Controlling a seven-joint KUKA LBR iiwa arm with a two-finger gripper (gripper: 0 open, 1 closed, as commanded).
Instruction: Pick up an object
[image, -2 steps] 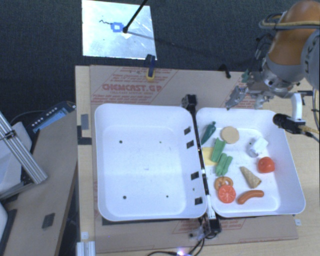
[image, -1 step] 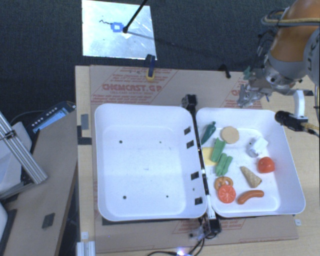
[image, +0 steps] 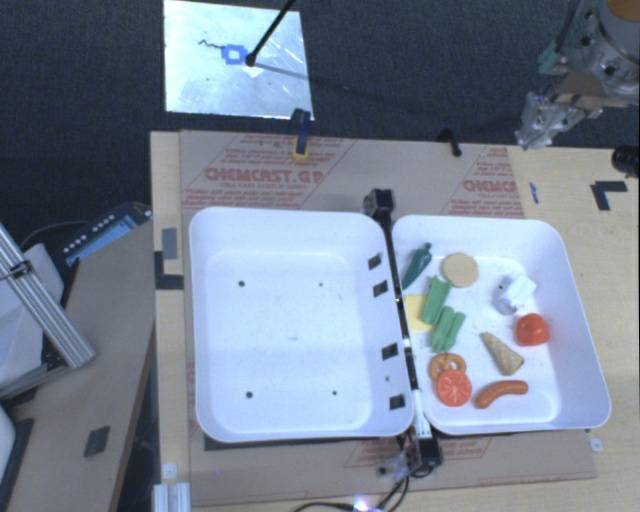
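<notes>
Grey metal gripper (image: 545, 120) up beyond right white plastic bin (image: 575, 290), state can't tell. Toys crowd that bin: round red tomato (image: 532, 329) by its right wall. Risk: tight clutter, grabbing neighbouring tan wedge (image: 502, 353).

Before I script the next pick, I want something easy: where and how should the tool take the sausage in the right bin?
Grip the sausage across its middle, coming straight down from above. It lies flat near the right bin's front wall, long and slim, running roughly left-right, so close across its narrow width. The tomato slice sits close at its left end, so staying mid-length probably avoids it.
</notes>
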